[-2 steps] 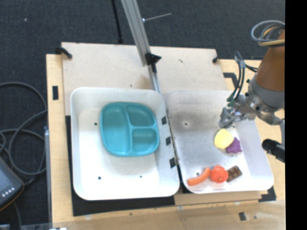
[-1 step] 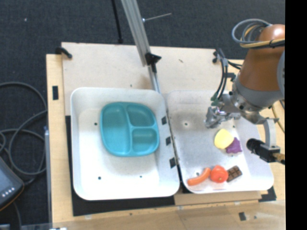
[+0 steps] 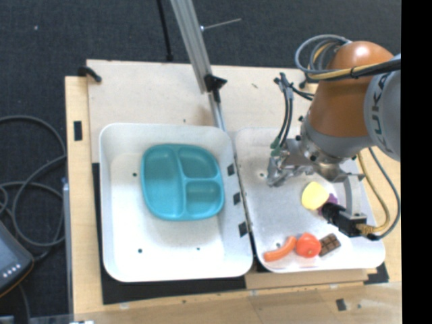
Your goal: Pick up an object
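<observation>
My gripper [image 3: 275, 174] hangs over the upper left part of the right bin [image 3: 270, 248], above bare bin floor. A yellow rounded object [image 3: 314, 196] lies to its right, with a small purple piece [image 3: 331, 198] touching its far side. Along the front of that bin lie an orange carrot-like piece [image 3: 279, 248], a red ball [image 3: 308, 246] and a brown block [image 3: 329, 243]. None of these objects touches the gripper. The arm's orange band [image 3: 351, 93] covers the back right of the bin.
The left bin [image 3: 121, 248] holds a teal divided plate [image 3: 182, 182]. A slanted metal post [image 3: 196, 42] rises from the bench behind the two bins. Black clips [image 3: 237, 198] sit along the seam between the bins. Cables [image 3: 381, 201] loop beside the arm on the right.
</observation>
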Controlling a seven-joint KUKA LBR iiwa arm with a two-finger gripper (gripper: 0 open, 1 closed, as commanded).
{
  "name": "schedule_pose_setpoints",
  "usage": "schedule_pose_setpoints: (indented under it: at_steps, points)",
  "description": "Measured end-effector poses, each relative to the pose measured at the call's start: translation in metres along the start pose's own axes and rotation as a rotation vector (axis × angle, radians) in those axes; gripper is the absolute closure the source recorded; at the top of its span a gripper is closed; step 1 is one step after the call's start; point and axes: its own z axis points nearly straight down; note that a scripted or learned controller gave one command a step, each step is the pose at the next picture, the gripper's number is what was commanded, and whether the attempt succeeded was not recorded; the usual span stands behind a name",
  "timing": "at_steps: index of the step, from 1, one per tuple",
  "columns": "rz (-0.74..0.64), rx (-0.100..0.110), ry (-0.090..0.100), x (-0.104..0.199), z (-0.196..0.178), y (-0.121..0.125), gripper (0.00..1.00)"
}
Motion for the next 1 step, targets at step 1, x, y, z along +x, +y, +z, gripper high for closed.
schedule_pose_setpoints:
  at_steps: [1]
  points:
    - [-0.002,-0.001,0.000,0.0577,-0.0013,0.0029,1.00]
